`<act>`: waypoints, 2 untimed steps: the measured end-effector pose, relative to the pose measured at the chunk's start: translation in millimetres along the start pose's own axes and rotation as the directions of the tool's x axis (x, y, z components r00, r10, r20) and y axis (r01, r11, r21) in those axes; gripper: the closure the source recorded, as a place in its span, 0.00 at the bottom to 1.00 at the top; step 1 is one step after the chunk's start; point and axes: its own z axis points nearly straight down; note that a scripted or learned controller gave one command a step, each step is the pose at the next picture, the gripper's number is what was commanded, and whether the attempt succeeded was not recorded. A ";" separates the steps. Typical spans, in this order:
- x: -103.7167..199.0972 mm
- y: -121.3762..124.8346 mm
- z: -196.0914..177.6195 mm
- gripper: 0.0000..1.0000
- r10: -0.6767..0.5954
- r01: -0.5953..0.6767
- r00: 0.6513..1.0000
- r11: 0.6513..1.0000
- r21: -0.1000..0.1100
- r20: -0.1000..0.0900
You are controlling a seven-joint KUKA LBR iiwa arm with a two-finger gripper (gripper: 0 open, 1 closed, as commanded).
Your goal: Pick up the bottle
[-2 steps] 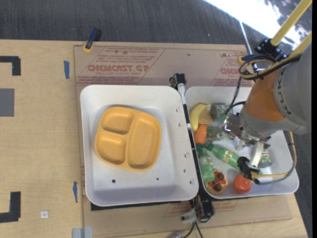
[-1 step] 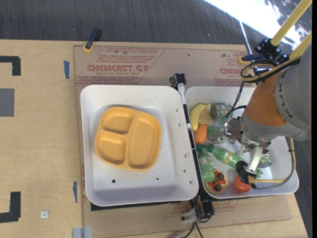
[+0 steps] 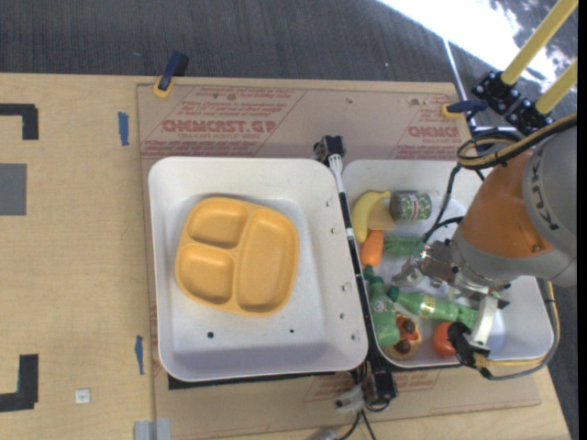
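The bottle (image 3: 433, 307) is green and lies on its side in the right bin (image 3: 527, 333), near the bin's front, with its pale end pointing left. My gripper (image 3: 424, 271) hangs just above and behind it, under the grey wrist and orange band that come in from the right. The gripper's metal parts sit close over the bottle's upper side, and the wrist hides part of the bottle's right end. Nothing can be made out between the fingers.
The left bin (image 3: 174, 337) holds a yellow divided plate (image 3: 237, 253). In the right bin a banana (image 3: 367, 211), a green-labelled can (image 3: 410, 205), a carrot (image 3: 372, 246), a small red thing (image 3: 443, 338) and other toy foods crowd around the bottle.
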 end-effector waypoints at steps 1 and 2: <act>-20.1 6.8 -119.2 0.00 -0.250 0.250 0.968 0.968 0.017 -0.003; 12.2 22.4 1.2 0.00 -0.082 0.082 0.997 0.997 0.013 -0.003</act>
